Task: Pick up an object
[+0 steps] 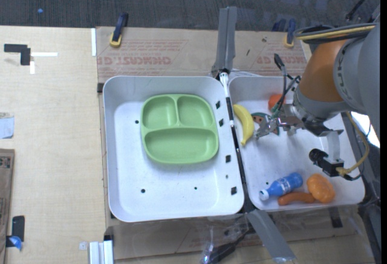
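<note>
wooden bench (48, 136) with a cardboard sheet (163, 51) under two white bins. left bin (121, 196) holds a green divided plate (179, 128). right bin (357, 193) holds a banana (243, 122) by its left wall, a blue bottle (281, 186) and orange items at its near edge. gripper (264, 129) hangs just beside the banana; its opening cannot be told.

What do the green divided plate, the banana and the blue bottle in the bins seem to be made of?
Green divided plate: probably matte moulded plastic or silicone, given its even colour and soft rounded edges. Banana: looks like smooth plastic, possibly a toy, though real fruit is possible. Blue bottle: likely glossy plastic, with a white cap.
</note>
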Robot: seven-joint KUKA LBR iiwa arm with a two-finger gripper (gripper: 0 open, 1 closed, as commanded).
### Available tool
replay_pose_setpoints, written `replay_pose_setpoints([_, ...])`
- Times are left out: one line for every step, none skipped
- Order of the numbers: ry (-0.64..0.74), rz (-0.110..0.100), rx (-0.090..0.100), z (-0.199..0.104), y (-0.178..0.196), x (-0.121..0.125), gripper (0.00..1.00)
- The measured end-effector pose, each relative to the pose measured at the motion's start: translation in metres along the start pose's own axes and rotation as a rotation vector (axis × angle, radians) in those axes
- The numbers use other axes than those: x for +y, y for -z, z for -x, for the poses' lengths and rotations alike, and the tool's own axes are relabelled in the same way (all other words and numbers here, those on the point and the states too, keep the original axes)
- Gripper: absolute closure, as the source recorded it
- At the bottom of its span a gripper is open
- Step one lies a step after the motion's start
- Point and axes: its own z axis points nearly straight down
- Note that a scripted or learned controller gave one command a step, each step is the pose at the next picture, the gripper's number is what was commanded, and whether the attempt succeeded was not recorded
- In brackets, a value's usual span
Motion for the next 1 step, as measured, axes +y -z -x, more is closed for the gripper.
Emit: replay_pose_setpoints([-0.051,0.002,-0.001,0.0259,0.0014,0.0786,0.00])
